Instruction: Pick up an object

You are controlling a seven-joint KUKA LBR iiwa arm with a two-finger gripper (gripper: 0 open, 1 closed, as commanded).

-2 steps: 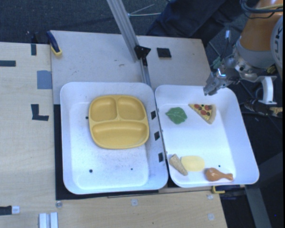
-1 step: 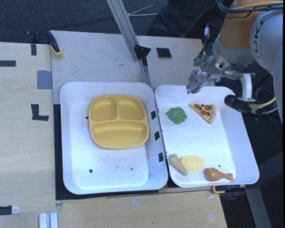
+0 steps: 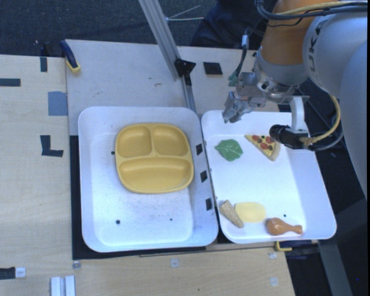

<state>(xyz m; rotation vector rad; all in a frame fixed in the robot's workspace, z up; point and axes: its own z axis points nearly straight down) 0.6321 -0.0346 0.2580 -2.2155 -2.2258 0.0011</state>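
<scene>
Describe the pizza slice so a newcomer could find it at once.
Start at the right bin, the one the arm reaches over. Near its far edge, just below the gripper, lies the pizza slice, beside a green leaf. It is the only triangular piece, tan with red dots.

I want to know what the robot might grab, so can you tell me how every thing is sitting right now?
yellow divided plate: lying flat in the left bin, nothing on it.
green leaf: lying flat in the right bin, untouched.
pizza slice: flat, right of the leaf.
bread piece: lying near the right bin's front edge.
yellow disc: flat, beside the bread.
chicken drumstick: on its side, front corner.
gripper: above the right bin's back edge, holding nothing.
</scene>
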